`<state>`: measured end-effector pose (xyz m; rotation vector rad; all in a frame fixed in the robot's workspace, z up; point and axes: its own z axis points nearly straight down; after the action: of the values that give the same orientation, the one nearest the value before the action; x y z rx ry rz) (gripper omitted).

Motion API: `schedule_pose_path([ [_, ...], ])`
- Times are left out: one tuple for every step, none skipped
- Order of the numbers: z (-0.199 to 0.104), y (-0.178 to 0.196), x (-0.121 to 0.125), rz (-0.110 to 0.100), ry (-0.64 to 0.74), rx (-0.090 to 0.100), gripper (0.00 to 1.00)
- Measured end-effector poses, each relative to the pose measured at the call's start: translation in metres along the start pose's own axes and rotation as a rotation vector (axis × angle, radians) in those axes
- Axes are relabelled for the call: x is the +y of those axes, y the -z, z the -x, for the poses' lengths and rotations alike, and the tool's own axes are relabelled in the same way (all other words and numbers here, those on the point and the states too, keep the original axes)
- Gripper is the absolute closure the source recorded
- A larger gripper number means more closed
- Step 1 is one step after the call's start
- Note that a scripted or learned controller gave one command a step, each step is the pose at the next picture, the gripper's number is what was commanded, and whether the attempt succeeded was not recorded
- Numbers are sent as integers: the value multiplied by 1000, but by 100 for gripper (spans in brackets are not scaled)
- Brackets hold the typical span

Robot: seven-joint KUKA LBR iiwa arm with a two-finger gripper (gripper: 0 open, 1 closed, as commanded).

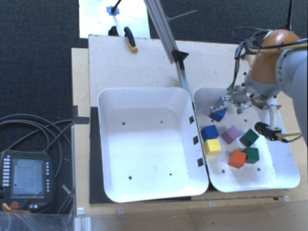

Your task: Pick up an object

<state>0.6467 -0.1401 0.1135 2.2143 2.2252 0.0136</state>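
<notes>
Several small cubes lie in the right bin: a dark blue one tilted near the back, a blue one, a yellow one, a purple one, two green ones and an orange one. My gripper hangs low over the back of this bin, its fingers apart. The dark blue cube sits just left of and below the left finger, touching or nearly touching it, not between the fingers.
The left bin is beside the right one, with a shared rim in the middle. A metal pole slants down to the bins' junction. A teach pendant with cables lies at the far left.
</notes>
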Motion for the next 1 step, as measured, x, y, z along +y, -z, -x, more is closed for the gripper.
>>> schedule_pose_path([
  [2,14,2,9,2,-4,100],
])
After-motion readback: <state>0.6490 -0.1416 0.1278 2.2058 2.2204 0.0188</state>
